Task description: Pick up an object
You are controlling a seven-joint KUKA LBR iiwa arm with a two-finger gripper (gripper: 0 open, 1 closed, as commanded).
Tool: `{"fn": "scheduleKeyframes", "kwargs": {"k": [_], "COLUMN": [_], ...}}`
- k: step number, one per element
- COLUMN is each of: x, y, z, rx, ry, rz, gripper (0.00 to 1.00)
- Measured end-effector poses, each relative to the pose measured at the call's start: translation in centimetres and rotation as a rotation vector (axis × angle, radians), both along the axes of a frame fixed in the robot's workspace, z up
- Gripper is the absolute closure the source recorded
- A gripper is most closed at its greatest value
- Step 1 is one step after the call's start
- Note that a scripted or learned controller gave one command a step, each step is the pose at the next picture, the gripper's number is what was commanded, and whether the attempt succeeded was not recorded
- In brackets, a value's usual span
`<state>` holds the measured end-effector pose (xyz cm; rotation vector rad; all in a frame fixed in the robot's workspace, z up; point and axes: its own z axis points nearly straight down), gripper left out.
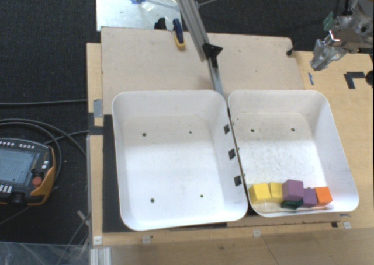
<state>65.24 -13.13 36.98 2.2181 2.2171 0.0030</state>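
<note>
Two white bins sit side by side. The right bin (327, 119) holds yellow blocks (266, 191), purple blocks (297, 190), a dark green piece (291, 204) and an orange block (323, 195) along its near wall. The gripper (325, 55) hangs beyond its far right corner.

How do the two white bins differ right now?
The right bin holds a cluster of small blocks in yellow, purple, dark green and orange along its near edge; the left bin shows only bare floor. The left bin also looks wider. Both are shallow, white, speckled, and touch side by side.
</note>
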Motion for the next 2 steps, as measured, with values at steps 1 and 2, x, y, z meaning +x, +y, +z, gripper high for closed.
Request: {"fn": "scheduleKeyframes", "kwargs": {"k": [1,2], "x": [1.0,-0.1], "y": [13.1,18.6], "z": [-11.3,-11.2], "rx": [0.006,0.005], "ry": [0.009,0.005], "rz": [0.013,0.012], "gripper": [1.00,1.00]}}
